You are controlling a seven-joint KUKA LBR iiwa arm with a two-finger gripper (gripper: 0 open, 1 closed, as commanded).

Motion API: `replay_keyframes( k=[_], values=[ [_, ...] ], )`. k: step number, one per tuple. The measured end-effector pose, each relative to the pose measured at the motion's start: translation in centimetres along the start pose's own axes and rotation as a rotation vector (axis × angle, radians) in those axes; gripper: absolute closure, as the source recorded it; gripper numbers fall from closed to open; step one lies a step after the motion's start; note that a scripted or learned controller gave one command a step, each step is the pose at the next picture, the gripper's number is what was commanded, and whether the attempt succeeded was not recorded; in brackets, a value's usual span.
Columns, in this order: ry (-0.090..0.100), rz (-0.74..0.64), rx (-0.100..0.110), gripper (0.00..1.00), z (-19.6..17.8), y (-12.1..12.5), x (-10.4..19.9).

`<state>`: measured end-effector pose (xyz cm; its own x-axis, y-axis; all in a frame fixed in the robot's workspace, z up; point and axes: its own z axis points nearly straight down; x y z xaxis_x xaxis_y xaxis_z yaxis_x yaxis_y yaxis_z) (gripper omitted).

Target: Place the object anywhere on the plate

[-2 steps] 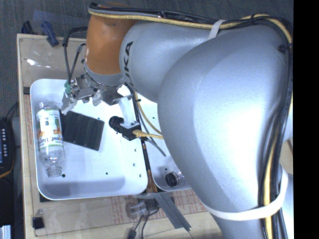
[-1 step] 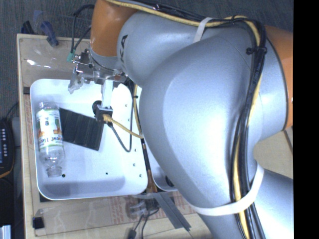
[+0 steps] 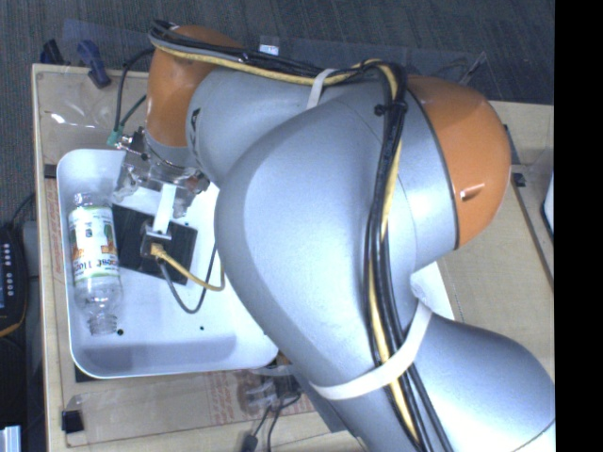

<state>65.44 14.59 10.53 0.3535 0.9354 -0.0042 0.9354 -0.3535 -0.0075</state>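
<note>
Arm point(image 3: 320, 252) comes in from the right, its grey body bulking over the middle and right of the bench point(image 3: 58, 97). Orange band point(image 3: 171, 83) sits above the wrist at far left of the arm. Yellow and black cables run along the upper side of the arm and down its near flank.

Gripper point(image 3: 134, 182) hangs below the band, over the far part of the left bin point(image 3: 151, 358). From this angle the wrist hardware covers the claw, so I cannot tell whether it is spread or closed.

Bottle point(image 3: 94, 257), clear plastic with a white label bearing green and orange print, lies on its side on the bin floor. It runs far-to-near, close along the bin's left wall. Its far end is near the gripper, a little to the left of it; contact between the two cannot be judged. The near end of the bottle stops short of the bin's near wall.

Bin floor to the right of the bottle is white, with one small dark speck point(image 3: 202, 328) toward the near right.

Blue clip point(image 3: 94, 61) stands at the bench's far left edge, well apart from the bin.
</note>
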Motion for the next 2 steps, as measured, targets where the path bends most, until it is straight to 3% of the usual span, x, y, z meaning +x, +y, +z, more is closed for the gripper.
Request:
replay_keyframes(
  k=[2],
  values=[
    [0.001,-0.001,-0.001,0.0,-0.11,0.02,0.05]
  ],
)
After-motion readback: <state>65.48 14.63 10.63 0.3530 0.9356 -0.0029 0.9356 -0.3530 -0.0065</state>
